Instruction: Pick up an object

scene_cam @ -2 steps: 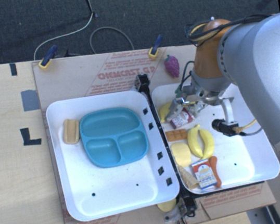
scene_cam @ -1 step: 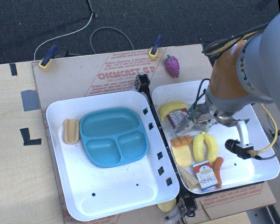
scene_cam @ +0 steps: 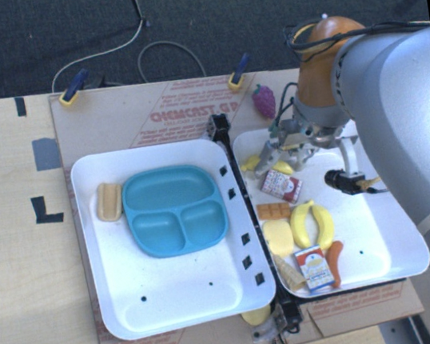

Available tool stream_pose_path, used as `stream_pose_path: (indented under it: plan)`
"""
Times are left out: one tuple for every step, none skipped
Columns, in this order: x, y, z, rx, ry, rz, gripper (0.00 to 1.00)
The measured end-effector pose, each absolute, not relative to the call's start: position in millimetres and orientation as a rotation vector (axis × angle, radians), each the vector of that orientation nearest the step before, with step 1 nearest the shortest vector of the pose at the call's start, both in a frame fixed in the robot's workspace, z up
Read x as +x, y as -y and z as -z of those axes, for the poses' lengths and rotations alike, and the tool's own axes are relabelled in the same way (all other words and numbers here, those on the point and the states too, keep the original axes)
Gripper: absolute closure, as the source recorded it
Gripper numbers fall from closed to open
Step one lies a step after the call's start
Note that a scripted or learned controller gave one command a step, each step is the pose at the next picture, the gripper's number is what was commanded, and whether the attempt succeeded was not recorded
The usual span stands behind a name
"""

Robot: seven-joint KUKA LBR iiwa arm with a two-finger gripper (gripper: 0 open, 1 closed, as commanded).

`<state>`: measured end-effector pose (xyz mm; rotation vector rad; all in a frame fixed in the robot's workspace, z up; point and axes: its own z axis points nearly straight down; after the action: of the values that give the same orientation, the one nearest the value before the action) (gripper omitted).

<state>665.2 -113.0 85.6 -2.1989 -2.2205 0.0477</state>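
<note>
Overhead, I see a brown cardboard sheet (scene_cam: 182, 116) under both bins, printed in red with letters I read as "CHEMCAST GP", though they are blurry. My grey arm (scene_cam: 397, 98), smooth and rounded with an orange band, reaches in from three o'clock. Its gripper (scene_cam: 290, 147) hangs over the twelve o'clock end of the right bin (scene_cam: 397, 251); I cannot tell how it is set.

That shallow white plastic bin holds the pickable toys. A small red and white packet (scene_cam: 280, 187) lies just below the gripper, its print too small to read. Toward six o'clock sit two curved yellow bananas (scene_cam: 312, 224), a pale yellow rounded piece (scene_cam: 278, 238), and a red, white and blue carton (scene_cam: 314, 268) with unreadable label, touching an orange carrot shape (scene_cam: 335, 257).

At nine o'clock, the left bin (scene_cam: 115, 304) holds a glossy blue divided plate (scene_cam: 176, 210) with three compartments, and a tan bread-like slice (scene_cam: 109, 202) just beside it. A purple grape cluster (scene_cam: 264, 101) rests on the cardboard outside the bins, at twelve o'clock.
</note>
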Motion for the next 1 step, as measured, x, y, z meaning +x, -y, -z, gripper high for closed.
stream_pose_path:
  plan:
    - [665.3, 122.6, -84.7, -2.203, 2.213, -0.018, 0.00]
